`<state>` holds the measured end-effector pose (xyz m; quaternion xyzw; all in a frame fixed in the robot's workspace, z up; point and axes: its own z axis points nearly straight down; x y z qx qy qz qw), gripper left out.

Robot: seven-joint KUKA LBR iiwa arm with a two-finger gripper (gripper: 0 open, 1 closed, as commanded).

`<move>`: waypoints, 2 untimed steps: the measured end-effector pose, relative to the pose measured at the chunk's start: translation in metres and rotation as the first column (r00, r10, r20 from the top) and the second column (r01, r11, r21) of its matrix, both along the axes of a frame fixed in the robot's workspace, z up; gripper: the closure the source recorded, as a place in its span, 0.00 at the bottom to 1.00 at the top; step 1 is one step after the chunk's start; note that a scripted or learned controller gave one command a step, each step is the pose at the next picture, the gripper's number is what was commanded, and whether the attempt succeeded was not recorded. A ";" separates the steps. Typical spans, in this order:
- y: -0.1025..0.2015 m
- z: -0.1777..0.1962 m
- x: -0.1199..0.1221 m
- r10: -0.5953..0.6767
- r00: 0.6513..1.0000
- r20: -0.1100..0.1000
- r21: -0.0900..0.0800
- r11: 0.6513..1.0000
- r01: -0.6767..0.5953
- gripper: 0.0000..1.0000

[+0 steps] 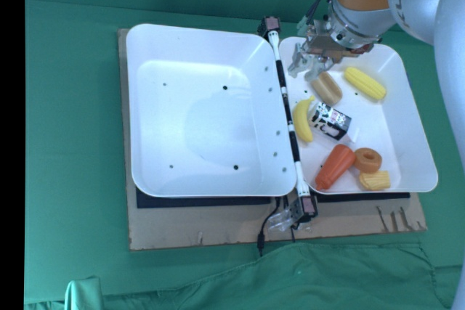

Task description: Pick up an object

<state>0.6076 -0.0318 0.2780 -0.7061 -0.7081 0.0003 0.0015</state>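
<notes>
Over the right bin (414, 156), my gripper (309, 69) hangs by the sausage (327, 88) (nothing held, fingers apart); next I must descend and close.

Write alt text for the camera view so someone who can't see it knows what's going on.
The arm's tool hovers at the far end of the right bin, beside a hot dog. That bin also holds corn, a banana, a dark can, a carrot, a ring and a waffle piece.
</notes>
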 end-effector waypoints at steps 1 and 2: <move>0.050 0.003 0.076 0.000 1.000 0.012 -0.001 1.000 0.000 1.00; 0.142 0.009 0.088 0.003 1.000 0.010 0.001 1.000 -0.003 1.00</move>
